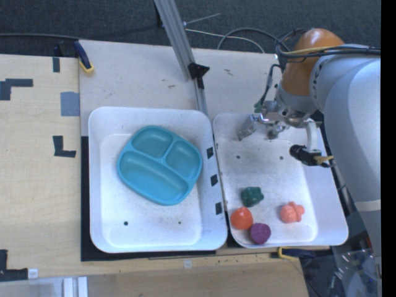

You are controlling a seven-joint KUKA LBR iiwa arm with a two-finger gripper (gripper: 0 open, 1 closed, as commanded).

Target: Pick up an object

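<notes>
In the right bin point(322, 190), toward its near end, lie four small items: a dark green one point(251, 195), a red-orange one point(241, 218), a purple one point(260, 232) and an orange one point(291, 212). My gripper point(258, 130) hangs over the far end of this bin, well away from them. It is open, its two fingers spread apart with nothing between them. The grey arm with its orange band point(312, 54) comes in from the right.
The left bin point(102, 166) holds a blue divided plate point(159, 164). A slanted metal rail point(179, 36) reaches down to the gap between the bins' far corners. Black cables loop behind the right bin.
</notes>
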